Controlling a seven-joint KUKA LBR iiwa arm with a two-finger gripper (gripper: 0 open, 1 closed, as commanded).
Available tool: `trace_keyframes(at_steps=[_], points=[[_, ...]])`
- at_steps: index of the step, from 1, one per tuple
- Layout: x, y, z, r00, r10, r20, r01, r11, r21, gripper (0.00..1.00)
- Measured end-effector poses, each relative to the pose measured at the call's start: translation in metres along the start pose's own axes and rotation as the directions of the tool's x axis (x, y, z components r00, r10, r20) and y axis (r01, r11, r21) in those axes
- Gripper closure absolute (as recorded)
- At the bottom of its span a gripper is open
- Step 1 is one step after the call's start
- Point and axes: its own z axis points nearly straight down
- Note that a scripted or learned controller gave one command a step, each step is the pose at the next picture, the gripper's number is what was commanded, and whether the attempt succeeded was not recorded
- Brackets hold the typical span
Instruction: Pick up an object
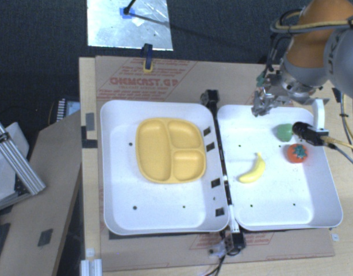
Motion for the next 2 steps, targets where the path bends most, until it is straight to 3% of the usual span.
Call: trace_keyframes(at_steps=[2], points=[[0.111, -0.036, 0.01, 1.0, -0.001, -0.001, 0.001, 1.0, 0.002, 1.0]])
